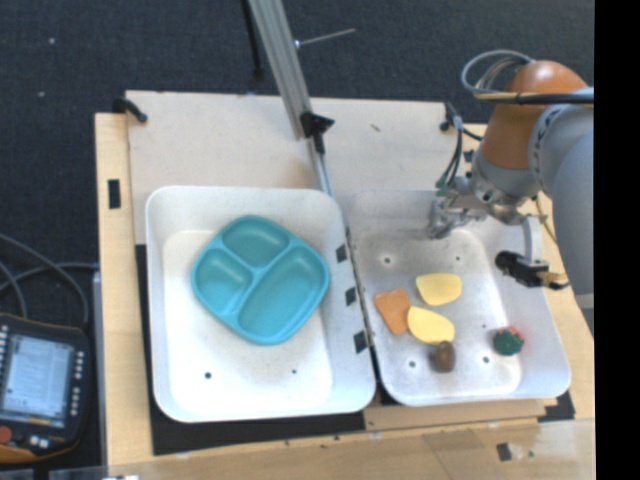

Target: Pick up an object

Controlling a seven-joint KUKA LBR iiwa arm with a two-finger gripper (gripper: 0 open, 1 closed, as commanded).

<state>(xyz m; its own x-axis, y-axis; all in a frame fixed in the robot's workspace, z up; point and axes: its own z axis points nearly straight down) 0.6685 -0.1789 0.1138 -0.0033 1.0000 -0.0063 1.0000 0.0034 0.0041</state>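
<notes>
Slanted overhead view of both bins [160, 268]

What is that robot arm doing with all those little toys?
The arm's gripper hangs over the back of the right bin, and nothing is seen in it. Two yellow pieces, an orange piece, a brown lump and a green thing lie on the bin's floor. A teal divided plate sits in the left bin.

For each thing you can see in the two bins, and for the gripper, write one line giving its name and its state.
Teal divided plate: flat in left bin, nothing on it.
Orange piece: lying in right bin.
Two yellow pieces: lying flat.
Brown lump: loose.
Green item: loose.
Gripper: above right bin, holding nothing visible.
</notes>
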